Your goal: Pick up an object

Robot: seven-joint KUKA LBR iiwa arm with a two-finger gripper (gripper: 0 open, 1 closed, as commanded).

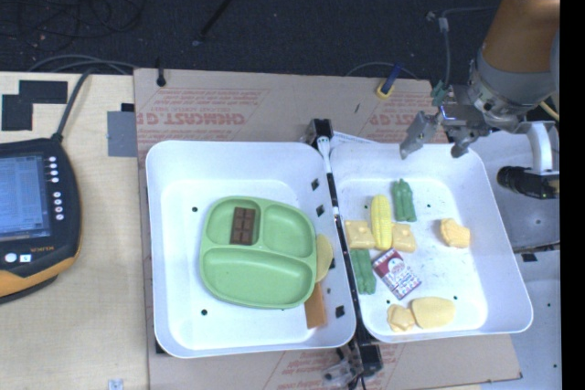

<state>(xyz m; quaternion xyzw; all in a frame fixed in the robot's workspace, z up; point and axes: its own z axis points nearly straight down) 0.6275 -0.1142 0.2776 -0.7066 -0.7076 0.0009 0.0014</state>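
While the gripper point(431, 140) hangs with its fingers spread and nothing between them over the upper edge of the right bin point(512, 288), no pick has begun; the corn point(381, 221), bean point(403, 199) and other items lie below, untouched.

Gripper point(430, 140) was grey metal under orange band. Below it: dark green vegetable point(403, 200), yellow corn point(381, 222), red-and-white printed packet point(397, 274), pale yellow chunks point(455, 234). Far to its left: light green divided plate point(260, 265) carrying brown chocolate piece point(243, 226). Bins point(174, 196) were white.
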